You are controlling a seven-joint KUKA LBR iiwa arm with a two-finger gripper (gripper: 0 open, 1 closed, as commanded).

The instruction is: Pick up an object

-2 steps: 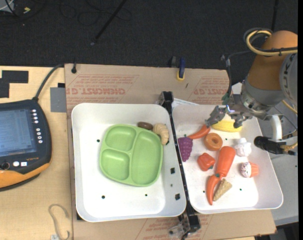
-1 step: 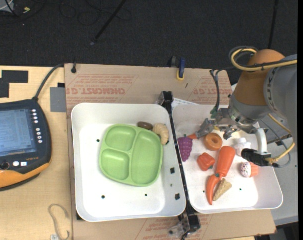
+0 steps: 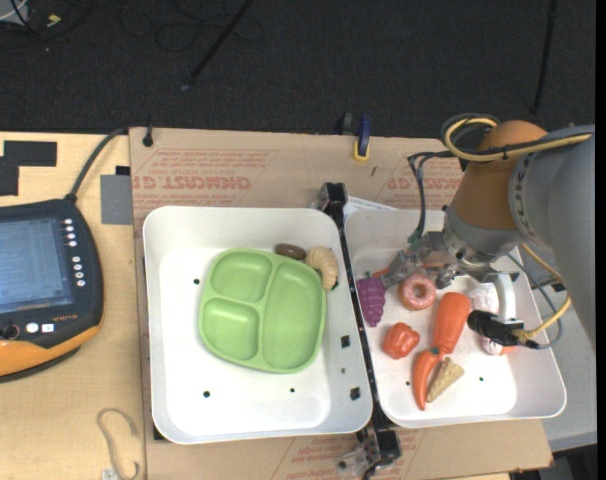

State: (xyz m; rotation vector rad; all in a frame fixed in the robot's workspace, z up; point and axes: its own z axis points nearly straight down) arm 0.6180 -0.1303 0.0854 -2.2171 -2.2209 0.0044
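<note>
My gripper (image 3: 424, 265) hangs low over the back of the right bin (image 3: 543, 393), just above a pink donut (image 3: 418, 293). Purple grapes (image 3: 370, 299) lie to the donut's left against the bin wall. An orange carrot (image 3: 450, 320) lies to its right, with a red pepper (image 3: 401, 340) in front. Further forward are a smaller carrot (image 3: 423, 376) and a beige wedge (image 3: 445, 378). I see nothing held in the gripper.
The left bin (image 3: 173, 388) holds a green divided plate (image 3: 263, 310), with a brown piece (image 3: 290, 251) and a beige piece (image 3: 324, 265) at the plate's back edge. A teach pendant (image 3: 28, 278) lies on the bench at far left. The arm (image 3: 503, 193) covers the right bin's back right corner.
</note>
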